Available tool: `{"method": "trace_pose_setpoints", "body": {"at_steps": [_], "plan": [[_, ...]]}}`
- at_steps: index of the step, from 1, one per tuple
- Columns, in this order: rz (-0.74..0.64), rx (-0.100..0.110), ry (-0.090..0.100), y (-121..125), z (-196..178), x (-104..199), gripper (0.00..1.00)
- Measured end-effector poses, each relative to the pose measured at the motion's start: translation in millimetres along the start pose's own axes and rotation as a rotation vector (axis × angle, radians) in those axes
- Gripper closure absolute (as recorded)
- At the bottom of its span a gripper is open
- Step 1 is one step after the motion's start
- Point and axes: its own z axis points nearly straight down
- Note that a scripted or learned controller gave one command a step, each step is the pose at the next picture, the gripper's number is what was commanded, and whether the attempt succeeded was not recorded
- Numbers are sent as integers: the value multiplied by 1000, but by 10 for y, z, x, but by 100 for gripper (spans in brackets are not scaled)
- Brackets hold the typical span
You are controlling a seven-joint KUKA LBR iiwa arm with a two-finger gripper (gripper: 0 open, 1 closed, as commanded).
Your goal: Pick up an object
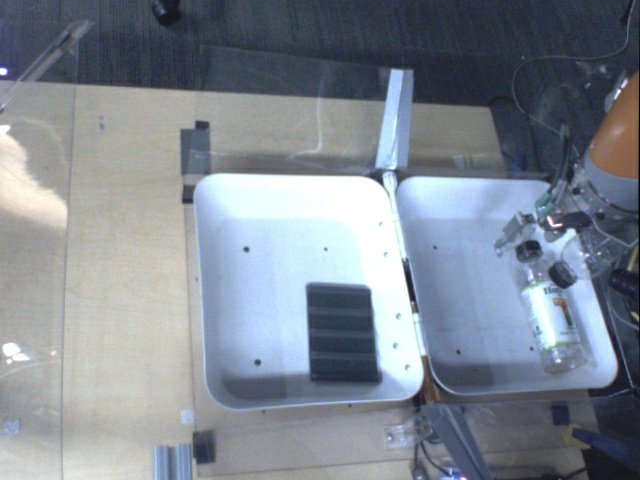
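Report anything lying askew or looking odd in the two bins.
The clear plastic bottle lies on its side near the right bin's right wall, cap toward the gripper. The black ribbed rectangular block lies flat in the left bin.

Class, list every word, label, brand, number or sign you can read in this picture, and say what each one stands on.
No text can be read.
The clear bottle in the right bin carries a label with green and orange print, too small and blurred to read.
The black ridged block in the left bin shows no writing.
The gripper near the bottle's cap shows no legible marks.
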Motion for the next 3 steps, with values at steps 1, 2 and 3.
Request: {"method": "trace_pose_setpoints", "body": {"at_steps": [1, 2, 3], "plan": [[-66, -2, -1, 334, 336, -397, 0], [-177, -9, -4, 410, 1203, -465, 0], [-268, -7, -4, 435, 1207, -99, 0]]}}
